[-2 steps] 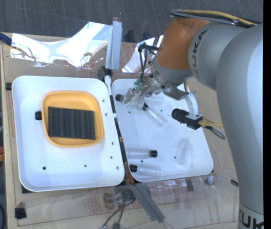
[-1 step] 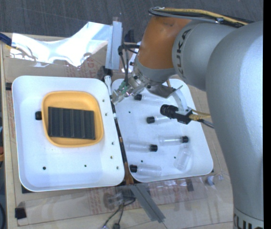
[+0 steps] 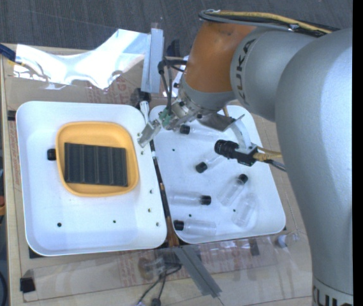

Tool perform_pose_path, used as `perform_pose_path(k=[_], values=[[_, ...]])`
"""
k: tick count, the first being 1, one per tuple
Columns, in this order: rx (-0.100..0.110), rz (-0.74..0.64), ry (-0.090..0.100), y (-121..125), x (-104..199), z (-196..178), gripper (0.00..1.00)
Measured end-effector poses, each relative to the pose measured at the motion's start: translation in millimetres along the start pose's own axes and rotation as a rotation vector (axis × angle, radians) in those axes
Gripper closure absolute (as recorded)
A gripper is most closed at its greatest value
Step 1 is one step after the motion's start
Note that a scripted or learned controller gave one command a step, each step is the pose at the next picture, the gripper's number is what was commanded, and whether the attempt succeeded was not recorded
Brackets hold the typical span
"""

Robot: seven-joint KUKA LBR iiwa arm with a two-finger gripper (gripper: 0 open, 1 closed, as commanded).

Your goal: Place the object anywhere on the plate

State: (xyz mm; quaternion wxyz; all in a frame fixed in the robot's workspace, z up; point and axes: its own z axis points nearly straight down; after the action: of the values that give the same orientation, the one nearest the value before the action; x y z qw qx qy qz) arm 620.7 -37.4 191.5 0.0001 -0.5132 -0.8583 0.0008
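A yellow plate with rounded corners lies in the left bin, and a black ribbed rectangular block sits on it. Several clear vials with black caps lie scattered in the right bin, among them one near the middle, one lower down and one at the front left. My gripper hangs over the divider between the two bins, at the right bin's back left corner, just right of the plate. A black-capped vial lies close beside it.
A small black piece lies in the left bin, left of the plate. Crumpled silvery foil sits behind the left bin. The arm's orange band and grey body cover the right bin's back right.
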Motion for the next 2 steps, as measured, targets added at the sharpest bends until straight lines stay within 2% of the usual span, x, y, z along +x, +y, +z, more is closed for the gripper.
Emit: perform_pose_path(k=[1, 2], values=[[-0.002, -0.171, -0.001, -42.9, -29.4, -43.9, 0.00], [0.000, -0.543, 0.002, -22.2, -26.9, 0.1, 0.00]])
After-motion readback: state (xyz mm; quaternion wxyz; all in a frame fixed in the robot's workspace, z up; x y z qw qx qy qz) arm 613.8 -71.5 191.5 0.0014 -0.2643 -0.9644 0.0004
